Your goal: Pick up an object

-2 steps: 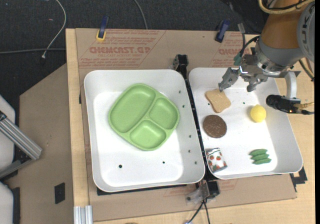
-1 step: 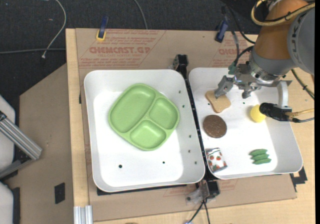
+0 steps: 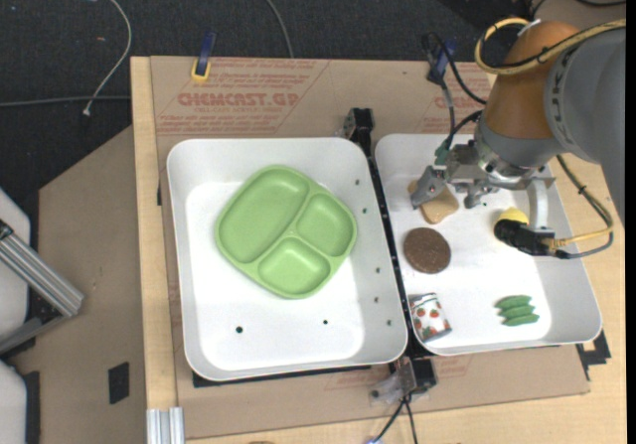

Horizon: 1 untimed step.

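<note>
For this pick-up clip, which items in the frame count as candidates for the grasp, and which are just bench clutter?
Job-related, in the right white bin:
- gripper
- tan wedge-shaped piece at the gripper
- round brown disc
- small printed can
- green pea pod toy
- yellow piece

Lying about:
- green divided plate in the left white bin
- blue clamps
- loose grey cable

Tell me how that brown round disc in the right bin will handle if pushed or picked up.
The brown disc lies flat, so it would probably slide, not roll. It looks thin and low, likely hard to grasp from above. It seems rigid and light.
</note>
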Tool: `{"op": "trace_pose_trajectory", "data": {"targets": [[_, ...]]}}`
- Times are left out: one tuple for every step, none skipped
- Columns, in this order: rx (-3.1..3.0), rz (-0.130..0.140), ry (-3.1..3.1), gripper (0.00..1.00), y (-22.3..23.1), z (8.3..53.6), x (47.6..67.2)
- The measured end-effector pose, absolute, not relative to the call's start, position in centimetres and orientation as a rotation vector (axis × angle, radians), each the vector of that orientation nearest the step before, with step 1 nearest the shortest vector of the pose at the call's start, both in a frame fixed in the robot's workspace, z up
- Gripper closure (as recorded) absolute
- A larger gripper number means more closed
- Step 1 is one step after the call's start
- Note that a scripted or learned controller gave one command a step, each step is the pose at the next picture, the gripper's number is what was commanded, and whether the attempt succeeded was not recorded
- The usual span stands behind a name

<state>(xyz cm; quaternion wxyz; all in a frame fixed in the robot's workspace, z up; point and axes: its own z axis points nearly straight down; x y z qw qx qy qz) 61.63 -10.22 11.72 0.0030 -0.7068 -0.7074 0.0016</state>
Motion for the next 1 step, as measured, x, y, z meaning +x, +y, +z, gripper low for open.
{"op": "trace_pose_trajectory", "data": {"targets": [[-2.221, -0.002, -2.221, 1.0, -10.25, 13.16, 61.8]]}}
